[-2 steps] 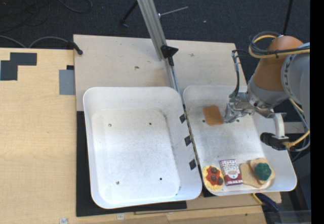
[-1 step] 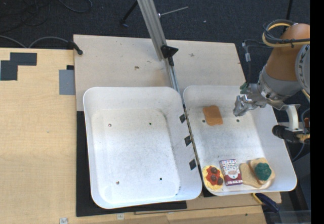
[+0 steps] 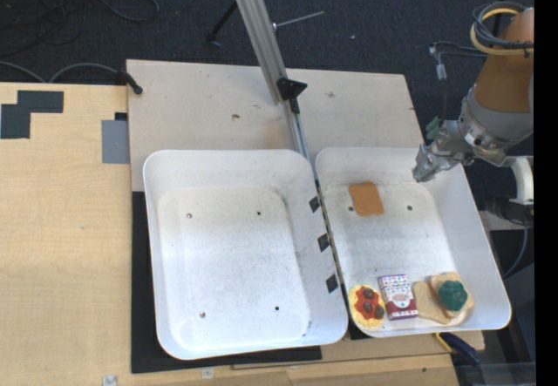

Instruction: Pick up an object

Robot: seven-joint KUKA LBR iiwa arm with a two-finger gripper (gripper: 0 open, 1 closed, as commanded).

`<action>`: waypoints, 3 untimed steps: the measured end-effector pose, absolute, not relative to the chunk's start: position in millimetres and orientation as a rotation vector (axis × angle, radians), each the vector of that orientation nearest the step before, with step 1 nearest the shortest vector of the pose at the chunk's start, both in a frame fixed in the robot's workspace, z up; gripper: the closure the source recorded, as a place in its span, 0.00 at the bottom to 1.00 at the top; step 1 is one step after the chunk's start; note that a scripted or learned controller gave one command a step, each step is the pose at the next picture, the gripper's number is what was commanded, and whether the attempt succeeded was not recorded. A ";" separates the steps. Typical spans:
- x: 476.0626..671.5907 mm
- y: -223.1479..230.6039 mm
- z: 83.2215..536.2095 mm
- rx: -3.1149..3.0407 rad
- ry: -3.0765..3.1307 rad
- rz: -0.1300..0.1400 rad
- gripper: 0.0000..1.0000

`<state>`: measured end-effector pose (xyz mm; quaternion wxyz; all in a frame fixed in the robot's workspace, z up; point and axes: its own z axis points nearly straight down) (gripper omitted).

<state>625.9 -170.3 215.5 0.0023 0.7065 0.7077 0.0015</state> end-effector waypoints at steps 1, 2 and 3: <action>625.6 -171.3 233.0 2.220 2.223 0.000 1.00; 622.2 -111.9 223.7 2.220 2.230 -0.001 1.00; 611.5 -64.0 220.1 2.222 2.228 -0.003 1.00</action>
